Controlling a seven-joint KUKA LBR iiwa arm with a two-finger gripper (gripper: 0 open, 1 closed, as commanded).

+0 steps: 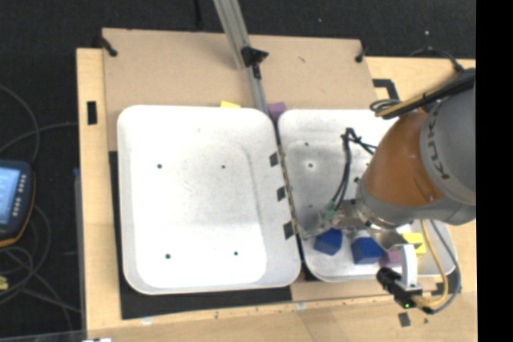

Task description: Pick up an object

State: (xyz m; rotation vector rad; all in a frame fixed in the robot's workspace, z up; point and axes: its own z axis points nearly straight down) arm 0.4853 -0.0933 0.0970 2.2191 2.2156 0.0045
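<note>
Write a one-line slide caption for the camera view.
KUKA arm reaching into the right bin over two blue blocks, beside the left bin.

Two white bins are counted on the bench: a left bin (196,196) and a right bin (317,140). Two blue blocks are seen near the front edge of the right bin, one (327,242) towards its left corner and one (366,250) further right. One yellow piece (414,239) and one purple piece (393,257) are seen beside the second block. At the bins' rear edges, one yellow tag (230,105) and one purple tag (277,110) are counted. One arm (417,164) is seen.
</note>
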